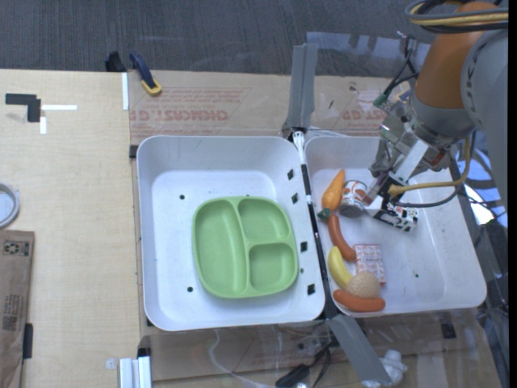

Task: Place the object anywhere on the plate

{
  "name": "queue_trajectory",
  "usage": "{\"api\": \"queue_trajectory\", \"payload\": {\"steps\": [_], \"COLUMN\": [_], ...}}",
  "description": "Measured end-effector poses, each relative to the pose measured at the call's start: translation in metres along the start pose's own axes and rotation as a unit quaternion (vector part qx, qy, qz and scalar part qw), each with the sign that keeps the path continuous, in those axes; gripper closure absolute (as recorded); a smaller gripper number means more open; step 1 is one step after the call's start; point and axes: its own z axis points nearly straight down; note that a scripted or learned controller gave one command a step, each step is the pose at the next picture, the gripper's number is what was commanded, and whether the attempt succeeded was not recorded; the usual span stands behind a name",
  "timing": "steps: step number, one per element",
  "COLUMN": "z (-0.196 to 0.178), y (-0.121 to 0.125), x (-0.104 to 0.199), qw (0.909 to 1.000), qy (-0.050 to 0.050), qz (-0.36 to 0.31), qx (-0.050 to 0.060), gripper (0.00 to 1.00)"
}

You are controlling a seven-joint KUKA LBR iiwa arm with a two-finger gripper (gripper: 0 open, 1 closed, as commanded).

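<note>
A green three-compartment plate [244,245] lies in the left bin [161,217]. The right bin [436,273] holds toy foods along its left side: an orange carrot [333,188], a small can [353,198], a red sausage [341,237], a yellow banana [339,267], a red-and-white packet [369,259], a tan bread roll [364,284] and another sausage [359,301]. My gripper [378,194] is low in the right bin, just right of the can and close against it. Nothing can be seen held in it.
A divider wall [303,192] runs between the two bins. Outside the bins, a blue-and-yellow tool [144,74] lies on the cardboard, with a tape roll [6,207] at the left edge. The right half of the right bin's floor is bare.
</note>
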Motion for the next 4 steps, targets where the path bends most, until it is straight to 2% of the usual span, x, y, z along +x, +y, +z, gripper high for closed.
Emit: {"api": "queue_trajectory", "payload": {"steps": [1,2,3,4], "z": [0.041,0.039,0.025,0.045], "y": [-0.067,-0.130,-0.178,-0.240], "x": [0.061,0.061,0.061,0.099], "qw": [0.9999,0.9998,0.9987,0.9983], "qy": [-0.003,0.001,0.000,-0.001], "qz": [-0.013,-0.020,-0.051,-0.058], "qx": [-0.004,-0.004,-0.001,-0.001], "gripper": [1.00,1.00,1.00,1.00]}}
